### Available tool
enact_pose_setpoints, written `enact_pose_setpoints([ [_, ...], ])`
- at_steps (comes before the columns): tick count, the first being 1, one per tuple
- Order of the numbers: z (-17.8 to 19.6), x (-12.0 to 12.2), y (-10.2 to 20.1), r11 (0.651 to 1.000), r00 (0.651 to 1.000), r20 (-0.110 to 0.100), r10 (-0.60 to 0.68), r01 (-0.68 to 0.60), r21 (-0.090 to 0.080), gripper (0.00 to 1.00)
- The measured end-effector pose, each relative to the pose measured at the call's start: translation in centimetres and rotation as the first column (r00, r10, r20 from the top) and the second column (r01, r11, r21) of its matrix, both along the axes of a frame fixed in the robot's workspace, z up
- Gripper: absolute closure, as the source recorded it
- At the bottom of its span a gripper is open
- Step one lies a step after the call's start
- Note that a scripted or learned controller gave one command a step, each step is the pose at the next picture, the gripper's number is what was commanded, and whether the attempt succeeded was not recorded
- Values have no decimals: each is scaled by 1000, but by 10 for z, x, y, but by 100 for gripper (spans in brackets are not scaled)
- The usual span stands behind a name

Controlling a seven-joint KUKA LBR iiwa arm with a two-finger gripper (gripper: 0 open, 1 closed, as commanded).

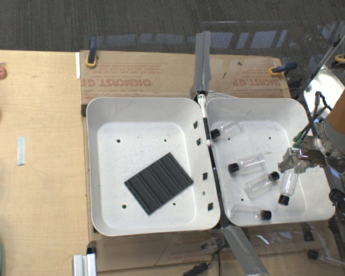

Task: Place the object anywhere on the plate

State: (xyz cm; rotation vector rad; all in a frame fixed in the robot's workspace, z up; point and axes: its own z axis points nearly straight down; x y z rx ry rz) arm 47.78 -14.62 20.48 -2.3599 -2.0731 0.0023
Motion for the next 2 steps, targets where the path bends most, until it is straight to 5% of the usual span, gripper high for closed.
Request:
enact_pose_setpoints([
  [1, 41, 15, 77, 995, 995, -1, 103, -103, -1, 100],
  [2, 17, 34, 151, 979, 979, -4, 203, -203, 0, 100],
])
